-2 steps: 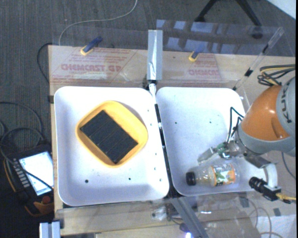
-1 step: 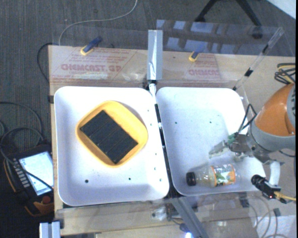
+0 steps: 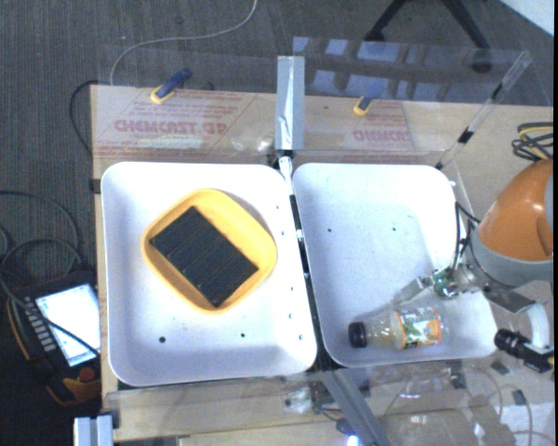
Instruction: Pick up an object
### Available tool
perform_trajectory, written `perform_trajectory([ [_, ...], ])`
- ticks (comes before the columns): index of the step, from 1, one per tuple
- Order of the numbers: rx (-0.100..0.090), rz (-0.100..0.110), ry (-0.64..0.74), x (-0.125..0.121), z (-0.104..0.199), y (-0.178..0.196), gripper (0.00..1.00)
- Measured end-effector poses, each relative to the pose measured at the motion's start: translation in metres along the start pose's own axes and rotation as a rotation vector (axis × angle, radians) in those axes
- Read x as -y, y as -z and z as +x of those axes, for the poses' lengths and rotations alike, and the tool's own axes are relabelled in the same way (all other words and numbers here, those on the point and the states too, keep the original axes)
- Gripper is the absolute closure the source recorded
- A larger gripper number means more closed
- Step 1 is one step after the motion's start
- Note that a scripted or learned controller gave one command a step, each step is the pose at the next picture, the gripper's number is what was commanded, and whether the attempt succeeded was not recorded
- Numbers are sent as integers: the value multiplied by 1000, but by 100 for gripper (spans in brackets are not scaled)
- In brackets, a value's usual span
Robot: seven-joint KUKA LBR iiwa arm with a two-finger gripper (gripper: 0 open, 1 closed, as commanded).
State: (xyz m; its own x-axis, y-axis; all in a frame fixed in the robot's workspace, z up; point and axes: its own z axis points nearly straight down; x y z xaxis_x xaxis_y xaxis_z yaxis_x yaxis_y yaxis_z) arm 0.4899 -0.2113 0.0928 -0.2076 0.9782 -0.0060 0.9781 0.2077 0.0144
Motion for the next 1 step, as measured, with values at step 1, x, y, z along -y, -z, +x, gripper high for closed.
perform_trajectory([
  [1,1,-6,2,-3,1,11,100],
])
